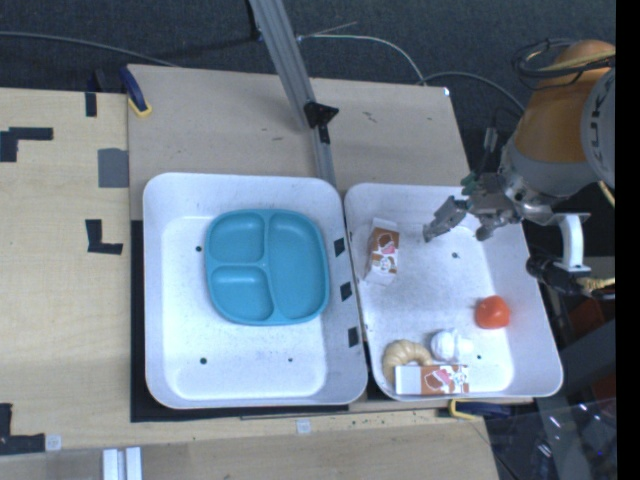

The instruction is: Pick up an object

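Note:
My gripper (462, 227) hovers over the upper part of the right bin (520, 280), its two fingers spread apart with nothing between them. A small brown and white packet (383, 251) lies to its left near the bin's inner wall. A red ball-like object (491, 312) sits lower right. Near the bin's front edge lie a tan croissant-shaped piece (404, 352), a white round object (447, 345) and a flat orange and white box (433, 378).
The left bin (170, 348) holds a blue divided plate (267, 266). A grey metal pole (290, 58) slants down from the top to the seam between the bins. Cables run behind the bench.

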`<state>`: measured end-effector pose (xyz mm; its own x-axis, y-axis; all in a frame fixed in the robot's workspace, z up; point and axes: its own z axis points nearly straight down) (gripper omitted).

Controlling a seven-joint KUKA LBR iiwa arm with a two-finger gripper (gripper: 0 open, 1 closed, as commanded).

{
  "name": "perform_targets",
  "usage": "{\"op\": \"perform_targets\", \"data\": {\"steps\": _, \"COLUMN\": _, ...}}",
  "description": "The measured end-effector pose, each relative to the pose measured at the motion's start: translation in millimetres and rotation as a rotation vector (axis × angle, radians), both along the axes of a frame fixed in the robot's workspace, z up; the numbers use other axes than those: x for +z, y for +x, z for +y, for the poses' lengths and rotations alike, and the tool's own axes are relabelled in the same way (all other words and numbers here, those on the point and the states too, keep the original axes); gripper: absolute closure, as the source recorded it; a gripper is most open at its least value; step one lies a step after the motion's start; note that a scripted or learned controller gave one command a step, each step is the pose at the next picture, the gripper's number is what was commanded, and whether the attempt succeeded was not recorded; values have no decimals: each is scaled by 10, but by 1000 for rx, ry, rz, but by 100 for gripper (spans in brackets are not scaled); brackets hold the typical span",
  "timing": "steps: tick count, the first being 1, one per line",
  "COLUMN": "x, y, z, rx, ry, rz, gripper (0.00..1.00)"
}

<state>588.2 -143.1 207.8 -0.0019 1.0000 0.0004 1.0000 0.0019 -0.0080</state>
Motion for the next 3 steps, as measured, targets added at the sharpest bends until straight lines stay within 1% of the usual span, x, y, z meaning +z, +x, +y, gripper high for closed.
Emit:
{"op": "perform_targets", "data": {"steps": 1, "x": -458, "y": -66, "z": -16, "rx": 0, "ry": -1, "rz": -2, "gripper": 0}}
{"op": "perform_targets", "data": {"steps": 2, "x": -1016, "y": -104, "z": 57, "rx": -2, "ry": -2, "rz": -9, "gripper": 0}}
{"op": "perform_targets", "data": {"steps": 3, "x": -922, "y": -111, "z": 74, "rx": 1, "ry": 1, "rz": -5, "gripper": 100}}
